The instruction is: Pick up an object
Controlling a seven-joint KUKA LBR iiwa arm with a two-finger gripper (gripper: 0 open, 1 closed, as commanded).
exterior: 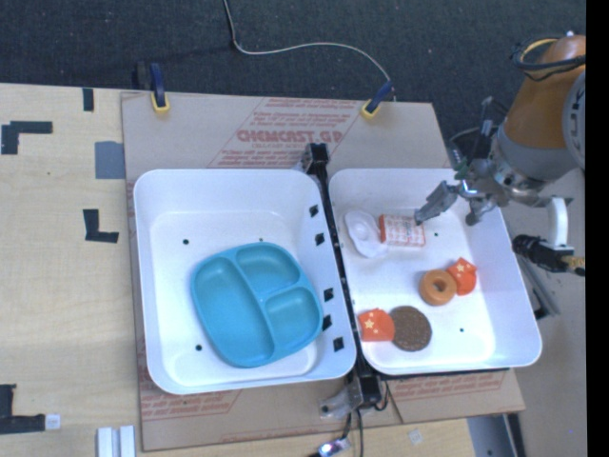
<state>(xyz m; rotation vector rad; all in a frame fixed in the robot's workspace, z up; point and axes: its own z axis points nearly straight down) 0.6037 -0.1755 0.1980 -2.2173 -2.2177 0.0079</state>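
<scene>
With its fingers seen spread and empty at right of centre, the gripper [455, 201] could be brought down askew, so the nearby can [402, 231] might be nudged away.

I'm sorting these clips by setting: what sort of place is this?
Most likely a robotics lab bench set up for pick-up trials. Two white bins sit on clamped cardboard, a grey and orange arm reaches in, and toy items like a donut and blue divided tray fill the bins.
</scene>
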